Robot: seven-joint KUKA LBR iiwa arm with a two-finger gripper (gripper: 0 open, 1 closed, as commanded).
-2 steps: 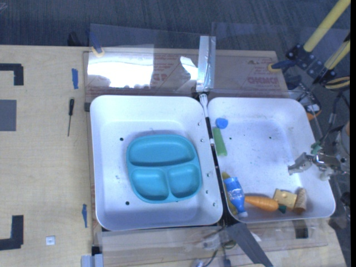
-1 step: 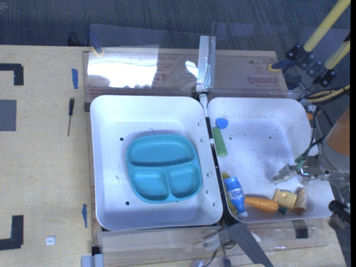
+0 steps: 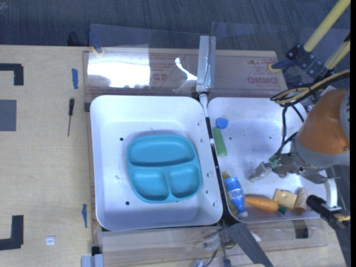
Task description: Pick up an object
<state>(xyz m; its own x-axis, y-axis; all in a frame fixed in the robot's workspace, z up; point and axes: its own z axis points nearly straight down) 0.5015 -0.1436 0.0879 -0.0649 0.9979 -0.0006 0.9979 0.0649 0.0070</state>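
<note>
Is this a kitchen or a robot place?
Probably a robot lab, not a kitchen. A robot arm reaches over two white bins on a taped wooden bench, with cables nearby. The blue plate seems to be practice stuff.

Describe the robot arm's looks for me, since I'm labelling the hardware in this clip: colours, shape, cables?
The arm is a rounded, bulky body, orange on its upper band and grey below. Black cables loop off its left side. At its end sits a small metallic grey gripper with a spot of green on it, over the right bin.
</note>
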